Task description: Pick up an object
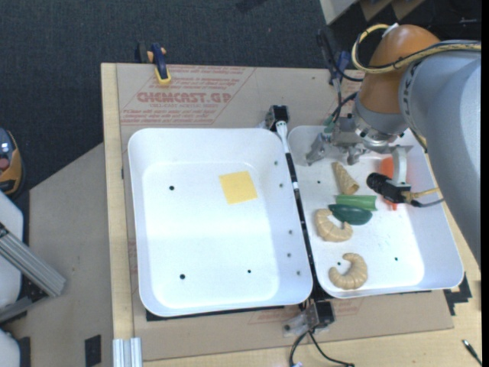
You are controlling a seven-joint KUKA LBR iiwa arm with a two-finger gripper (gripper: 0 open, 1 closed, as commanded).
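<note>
My gripper [334, 152] hangs over the far left part of the right bin [428, 281], below the orange-banded wrist. Its two grey fingers stand apart, open, with bare white floor between them. A tan cone-shaped piece [346, 177] lies just in front of the gripper, apart from it. Further forward a green object [354, 209] lies against a tan croissant-shaped piece [332, 226]. A second croissant-shaped piece [348, 271] sits near the bin's front edge. A small orange object [388, 165] lies partly hidden beside the wrist.
The left bin [137, 155] holds a flat yellow square [238, 187] near its middle. A black divider edge [298, 205] runs between the two bins. A yellow clamp [160, 61] sits at the board's far left corner. The arm covers the right bin's far right corner.
</note>
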